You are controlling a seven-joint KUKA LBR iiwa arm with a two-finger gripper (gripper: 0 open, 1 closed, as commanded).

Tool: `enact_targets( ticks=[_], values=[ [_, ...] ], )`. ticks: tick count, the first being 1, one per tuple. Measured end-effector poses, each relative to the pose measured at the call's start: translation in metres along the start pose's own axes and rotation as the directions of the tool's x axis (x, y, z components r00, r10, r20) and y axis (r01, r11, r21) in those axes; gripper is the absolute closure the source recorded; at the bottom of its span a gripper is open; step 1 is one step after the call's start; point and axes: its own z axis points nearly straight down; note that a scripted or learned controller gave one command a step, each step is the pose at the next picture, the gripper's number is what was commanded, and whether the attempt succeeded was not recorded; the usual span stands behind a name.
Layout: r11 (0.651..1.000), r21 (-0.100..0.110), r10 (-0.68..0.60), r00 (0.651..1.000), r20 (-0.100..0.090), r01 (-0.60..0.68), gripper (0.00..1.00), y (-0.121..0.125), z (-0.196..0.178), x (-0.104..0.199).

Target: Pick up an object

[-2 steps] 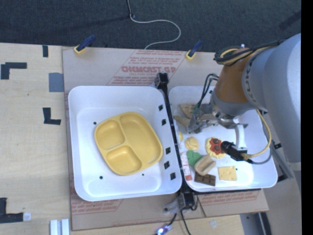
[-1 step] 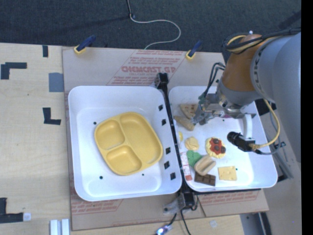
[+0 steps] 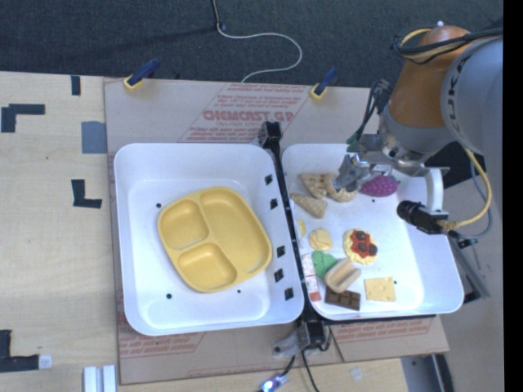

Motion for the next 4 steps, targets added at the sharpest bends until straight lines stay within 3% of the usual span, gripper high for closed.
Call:
enact_targets(
  ticks=[1,3,4],
  values=[
    [1.0,0.004,0.0,1.0,-0.001,0.0,1.0,0.001,-0.023,0.001],
    [1.0,0.012,0.001,1.0,-0.002,-0.001,1.0,-0.087,-0.018,0.065],
    [1.0,0.007,-0.002,1.0,-0.002,0.002,1.0,-0.089,-0.026,0.09]
  ],
)
